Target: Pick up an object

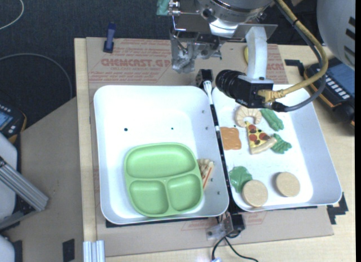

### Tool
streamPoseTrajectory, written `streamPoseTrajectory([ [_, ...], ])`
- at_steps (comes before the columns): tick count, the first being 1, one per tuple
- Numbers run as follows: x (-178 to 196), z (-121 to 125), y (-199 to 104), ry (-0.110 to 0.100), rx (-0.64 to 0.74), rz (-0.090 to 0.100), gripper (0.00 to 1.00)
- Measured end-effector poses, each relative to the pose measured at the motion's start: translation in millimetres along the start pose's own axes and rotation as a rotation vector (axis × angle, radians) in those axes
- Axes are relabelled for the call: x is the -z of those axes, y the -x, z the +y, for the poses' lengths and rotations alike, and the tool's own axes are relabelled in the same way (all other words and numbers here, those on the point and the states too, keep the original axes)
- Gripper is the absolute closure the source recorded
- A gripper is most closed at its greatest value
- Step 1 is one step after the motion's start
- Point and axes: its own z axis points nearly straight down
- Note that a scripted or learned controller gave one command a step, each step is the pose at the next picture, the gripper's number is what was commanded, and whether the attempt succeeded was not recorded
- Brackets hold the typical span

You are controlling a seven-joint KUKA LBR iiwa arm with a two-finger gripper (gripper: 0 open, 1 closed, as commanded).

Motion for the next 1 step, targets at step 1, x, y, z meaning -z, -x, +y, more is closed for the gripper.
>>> streamPoseTrajectory([
  [1, -47.4, 27.6, 3.9, -0.014, -0.008, -0.006, 1.00],
])
